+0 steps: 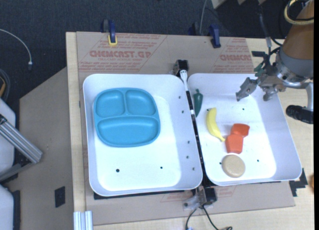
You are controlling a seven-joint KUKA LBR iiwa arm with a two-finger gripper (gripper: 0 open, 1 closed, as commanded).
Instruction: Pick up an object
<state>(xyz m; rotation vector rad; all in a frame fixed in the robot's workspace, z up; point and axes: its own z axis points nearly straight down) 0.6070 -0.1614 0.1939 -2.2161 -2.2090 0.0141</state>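
Two spread fingers (nothing between) on claw (257, 90) above banana (214, 124).

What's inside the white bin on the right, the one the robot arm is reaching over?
The right bin holds a banana, an orange block, a round tan piece and a small green thing by the left wall. The gripper covers part of the far corner.

Fixed overhead camera, slanted down, both bins (94, 124)

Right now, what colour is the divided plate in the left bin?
Light blue: the divided plate shows best in the camera view, from above.
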